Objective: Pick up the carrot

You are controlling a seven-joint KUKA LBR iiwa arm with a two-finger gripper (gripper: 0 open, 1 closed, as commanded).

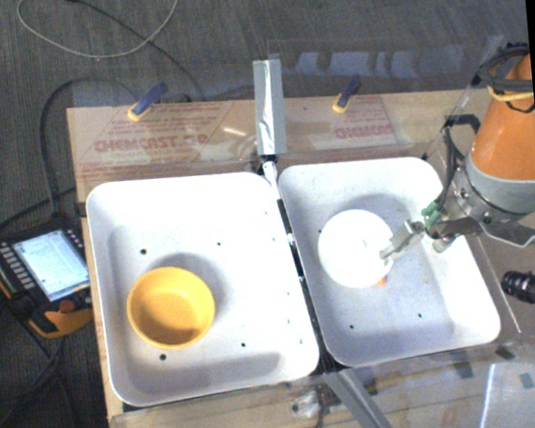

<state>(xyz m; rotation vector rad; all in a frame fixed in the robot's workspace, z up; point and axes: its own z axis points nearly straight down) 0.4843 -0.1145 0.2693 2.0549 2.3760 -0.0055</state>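
Camera view looks down on a table [90, 131] bearing two white bins, the right bin [466, 321] holding a white plate [351, 247], beside which the claw [386, 255], its state impossible to tell, hovers over the carrot [381, 282], apparently not yet lifted.

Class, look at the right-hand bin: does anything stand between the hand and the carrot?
Nothing visible does. The hand hangs right over the carrot, a small orange bit at the lower right edge of the white plate. The plate lies beside it, not across the way.
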